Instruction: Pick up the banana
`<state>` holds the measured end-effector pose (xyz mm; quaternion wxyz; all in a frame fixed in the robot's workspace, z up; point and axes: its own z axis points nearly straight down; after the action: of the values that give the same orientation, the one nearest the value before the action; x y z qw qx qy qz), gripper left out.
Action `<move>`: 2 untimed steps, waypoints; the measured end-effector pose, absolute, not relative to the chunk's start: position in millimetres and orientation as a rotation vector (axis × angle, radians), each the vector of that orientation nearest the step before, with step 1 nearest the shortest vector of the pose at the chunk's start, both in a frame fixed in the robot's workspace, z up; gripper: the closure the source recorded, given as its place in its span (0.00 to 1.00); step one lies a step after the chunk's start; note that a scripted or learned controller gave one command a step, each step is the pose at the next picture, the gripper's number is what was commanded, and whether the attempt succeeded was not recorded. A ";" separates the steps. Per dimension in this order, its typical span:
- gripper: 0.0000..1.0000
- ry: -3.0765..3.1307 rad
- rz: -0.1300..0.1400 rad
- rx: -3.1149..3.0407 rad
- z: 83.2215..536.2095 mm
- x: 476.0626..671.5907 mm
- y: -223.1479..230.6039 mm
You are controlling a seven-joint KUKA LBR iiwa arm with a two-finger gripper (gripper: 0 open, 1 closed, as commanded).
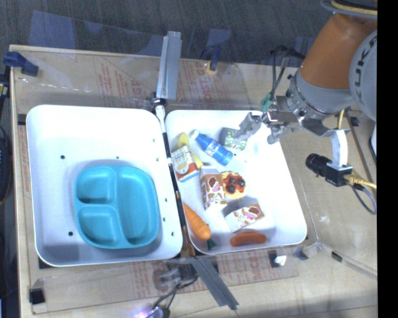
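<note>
The banana [183, 140] is a small yellow piece at the far left of the right bin [288, 197], close to the wall between the bins. A red and white carton [184, 163] covers its lower end. My gripper [263, 127] hangs over the far right part of that bin, well to the right of the banana. Its fingers [250, 122] are open with nothing between them. A blue bottle [212, 149] and a green and white pack [233, 138] lie between the gripper and the banana.
The right bin also holds a brown and white carton [214, 189], a berry pastry [233, 184], a small carton [244, 216], a carrot [198, 222] and a sausage [247, 238]. A blue divided plate [116, 206] lies in the left bin [46, 131].
</note>
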<state>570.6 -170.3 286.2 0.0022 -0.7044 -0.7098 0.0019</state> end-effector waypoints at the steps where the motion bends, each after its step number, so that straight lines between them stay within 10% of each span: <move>1: 0.00 -2.283 0.008 -2.151 146.9 620.5 -154.1; 2: 0.00 -2.331 0.002 -2.106 110.7 646.0 -118.7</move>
<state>646.0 -118.7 110.7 0.0002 -0.6703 -0.7421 0.0007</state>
